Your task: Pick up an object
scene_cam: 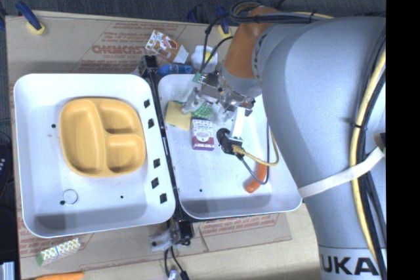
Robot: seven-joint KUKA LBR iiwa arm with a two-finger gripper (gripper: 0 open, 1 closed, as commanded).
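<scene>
Two shallow white plastic bins sit side by side; the left bin (26,160) holds a yellow moulded tray with compartments (102,136), and the work is in the right bin (216,203). Nearest there, by its near right corner, lies an orange carrot-shaped toy (254,179), well apart from the rest. Farther in, a small maroon and white carton (203,134) lies flat. Just beyond it to the left, a pale yellow wedge-like block (174,115) rests near the bin's left wall. The grey metal gripper (211,100) hangs low over the far left part of this bin, above a small green-and-white flat piece (202,109) that it partly covers. Whether the gripper is released or clenched cannot be told from this angle, and nothing is seen held. That green-and-white piece looks like the thing to pick. To do it well, I judge the descent should be straight and centred on the piece, clear of the carton and block crowding it, with closing at the floor and a slow lift. At the far rim sits a blue object (174,69), too small to identify.
</scene>
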